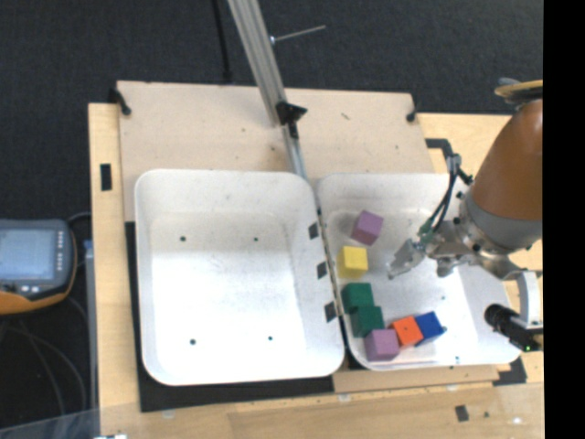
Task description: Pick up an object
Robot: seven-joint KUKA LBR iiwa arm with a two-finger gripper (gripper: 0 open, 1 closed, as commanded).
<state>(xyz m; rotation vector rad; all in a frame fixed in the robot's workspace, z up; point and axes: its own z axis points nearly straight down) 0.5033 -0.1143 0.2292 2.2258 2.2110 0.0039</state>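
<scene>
Camera view: tabletop bears two white bins; the right bin holds purple, yellow, green, orange and blue blocks. Above its middle, right of the yellow block, the end effector hangs, grip state unclear.

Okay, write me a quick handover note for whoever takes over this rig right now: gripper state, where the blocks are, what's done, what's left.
Gripper: over the right bin, nothing seen between its fingers; open or shut unclear.
Blocks, all in the right bin: purple block and yellow block just left of the gripper; green blocks below those; another purple block, orange block and blue block along the near edge.
Done: arm is positioned over the bin.
Left: grasp and lift one block; yellow looks nearest.
</scene>
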